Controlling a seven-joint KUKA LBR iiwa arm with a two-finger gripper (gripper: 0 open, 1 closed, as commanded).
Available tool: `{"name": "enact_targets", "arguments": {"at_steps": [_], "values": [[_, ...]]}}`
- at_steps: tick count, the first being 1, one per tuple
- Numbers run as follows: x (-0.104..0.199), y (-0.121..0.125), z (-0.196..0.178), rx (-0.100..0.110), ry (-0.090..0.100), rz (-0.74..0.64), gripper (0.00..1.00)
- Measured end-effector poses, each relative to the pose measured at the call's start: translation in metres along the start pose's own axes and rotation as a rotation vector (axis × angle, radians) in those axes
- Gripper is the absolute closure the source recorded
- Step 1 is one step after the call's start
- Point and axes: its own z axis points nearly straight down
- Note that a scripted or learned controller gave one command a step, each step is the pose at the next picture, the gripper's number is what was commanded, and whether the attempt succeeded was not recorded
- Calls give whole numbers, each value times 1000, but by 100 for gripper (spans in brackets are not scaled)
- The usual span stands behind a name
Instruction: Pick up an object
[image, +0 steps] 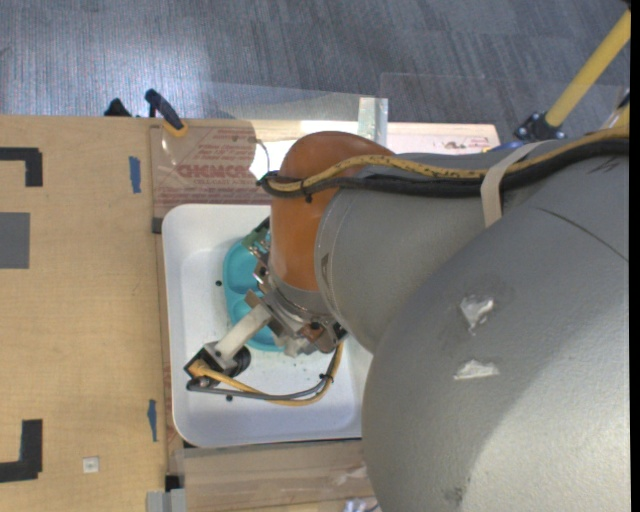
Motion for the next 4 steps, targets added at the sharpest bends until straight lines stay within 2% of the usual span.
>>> {"name": "enact_targets", "arguments": {"at_steps": [1,2,4], "values": [[1,0,-10,0,3,-5,100],[0,0,8,0,0,436,100],[2,1,-12,-1,6,436,100]]}}
